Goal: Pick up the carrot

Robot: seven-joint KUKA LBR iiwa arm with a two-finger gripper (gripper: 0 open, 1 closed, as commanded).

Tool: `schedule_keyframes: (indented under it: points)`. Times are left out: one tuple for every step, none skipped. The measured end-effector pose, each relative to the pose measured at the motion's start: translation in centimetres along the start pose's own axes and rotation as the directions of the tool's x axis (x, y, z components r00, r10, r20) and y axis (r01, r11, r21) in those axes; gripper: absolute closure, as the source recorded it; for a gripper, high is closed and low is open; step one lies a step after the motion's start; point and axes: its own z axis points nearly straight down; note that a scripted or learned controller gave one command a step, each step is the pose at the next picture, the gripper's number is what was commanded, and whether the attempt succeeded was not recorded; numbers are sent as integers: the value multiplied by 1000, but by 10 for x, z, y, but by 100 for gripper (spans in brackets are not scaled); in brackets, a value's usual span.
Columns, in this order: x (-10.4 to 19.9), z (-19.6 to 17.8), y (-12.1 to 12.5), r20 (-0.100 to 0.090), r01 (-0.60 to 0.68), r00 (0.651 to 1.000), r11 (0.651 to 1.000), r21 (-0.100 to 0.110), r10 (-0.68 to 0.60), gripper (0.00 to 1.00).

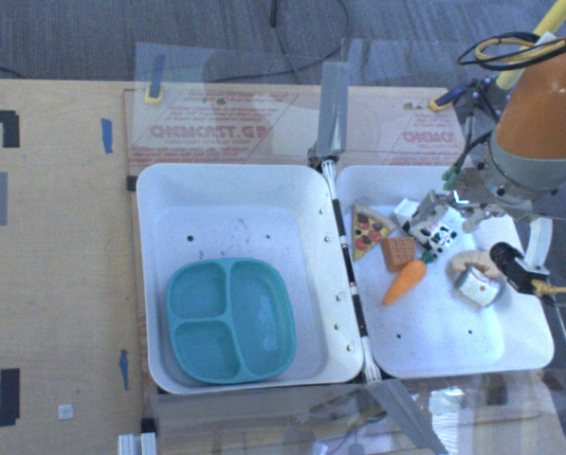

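Hovering hand, near carrot, not touching it

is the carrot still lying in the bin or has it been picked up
Lying in the bin. The carrot rests flat on the right bin's floor, below the gripper, not between its fingers.

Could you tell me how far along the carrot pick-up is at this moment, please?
Done: the arm has reached over the right bin, where the carrot lies. In hand: nothing shows as held; the gripper sits above and to the right of the carrot, beside a pizza slice and a brown block. Left: moving onto the carrot, gripping and lifting it, since it lies flat on the bin floor.
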Motion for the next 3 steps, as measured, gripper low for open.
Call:
schedule_keyframes:
  points:
    - [12, 99, -30, 0, -171, 985, 985, 1, 171, 0]
    - [10, 89, -30, 0, -177, 984, 984, -1, 177, 100]
    - [50, 24, -28, 1, -464, 886, 886, 0, 464, 100]
